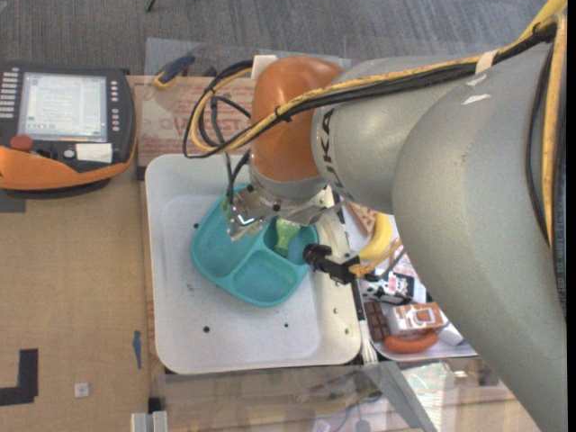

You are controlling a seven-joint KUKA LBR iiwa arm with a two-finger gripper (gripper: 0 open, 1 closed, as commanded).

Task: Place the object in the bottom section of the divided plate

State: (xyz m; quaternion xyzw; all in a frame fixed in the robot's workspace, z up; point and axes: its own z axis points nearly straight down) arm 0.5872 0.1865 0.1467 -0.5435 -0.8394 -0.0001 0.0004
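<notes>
Hovering over the teal divided plate (247,264) in the left white bin (180,313), the gripper (245,220) has fingers whose state cannot be told.

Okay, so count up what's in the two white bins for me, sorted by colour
Teal: 1, the divided plate
Green: 1, a small object on the plate
Yellow: 1, a banana
Red and brown: 1, a toy, partly hidden by the arm
Total: 4 that can be told apart

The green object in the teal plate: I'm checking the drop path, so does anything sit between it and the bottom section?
Nothing loose lies between them. The green object sits in an upper compartment of the divided plate, apart from the bottom section by the plate's own ridge. The gripper hangs over the plate's upper part.
</notes>
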